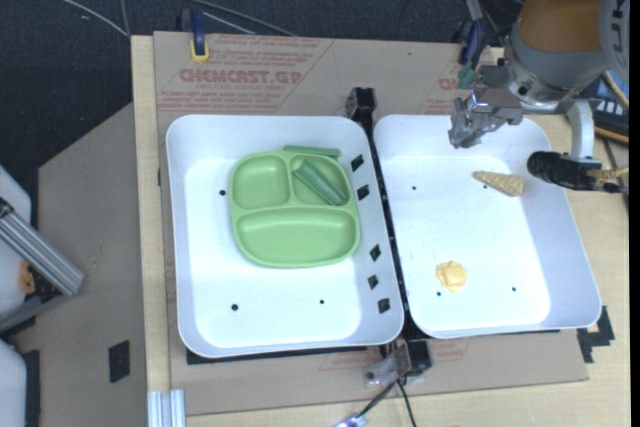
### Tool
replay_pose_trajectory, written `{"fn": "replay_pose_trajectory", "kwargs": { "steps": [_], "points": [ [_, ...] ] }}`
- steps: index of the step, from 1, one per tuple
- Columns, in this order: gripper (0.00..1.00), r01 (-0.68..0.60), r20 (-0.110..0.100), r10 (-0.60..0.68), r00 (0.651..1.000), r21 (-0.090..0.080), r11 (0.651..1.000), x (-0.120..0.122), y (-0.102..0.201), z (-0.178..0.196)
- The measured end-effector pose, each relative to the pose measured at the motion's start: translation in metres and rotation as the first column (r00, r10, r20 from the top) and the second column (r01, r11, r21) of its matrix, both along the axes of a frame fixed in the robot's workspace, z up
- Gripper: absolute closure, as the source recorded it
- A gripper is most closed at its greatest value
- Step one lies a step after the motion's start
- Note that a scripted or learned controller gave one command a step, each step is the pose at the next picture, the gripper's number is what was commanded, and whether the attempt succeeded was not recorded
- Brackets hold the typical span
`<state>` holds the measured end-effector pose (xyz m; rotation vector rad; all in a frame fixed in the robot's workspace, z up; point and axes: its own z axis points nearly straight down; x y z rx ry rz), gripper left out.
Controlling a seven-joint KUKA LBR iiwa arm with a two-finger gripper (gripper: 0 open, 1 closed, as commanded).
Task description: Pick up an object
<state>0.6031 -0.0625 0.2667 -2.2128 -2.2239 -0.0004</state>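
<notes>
The yellow lump [452, 275] lies apart from the hand [468, 133], whose opening I cannot tell.

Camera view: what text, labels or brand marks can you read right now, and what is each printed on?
"CHEMCAST GP": red print on the protective paper of the board under the bins, left of the centre clamp.
Smaller red lines above and below it: too blurred to read.
Repeat red print on the board behind the right bin: partly hidden, unreadable.

Camera: single fixed view, mounted above the table [300, 55].
Facing: downward at a slant, apparently from the near edge.
Range: moderate; both white bins [200, 315] fit in frame.
Arm entry: upper right [570, 5].
</notes>
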Motion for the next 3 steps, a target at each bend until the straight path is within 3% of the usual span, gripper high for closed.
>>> {"fn": "replay_pose_trajectory", "kwargs": {
  "steps": [1, 3],
  "points": [
    [1.00, 0.000, -0.002, 0.000, 1.000, 0.000, 1.000, -0.023, 0.046, -0.018],
    [1.00, -0.001, -0.002, 0.001, 1.000, 0.000, 1.000, -0.068, 0.135, -0.019]
  ]
}}
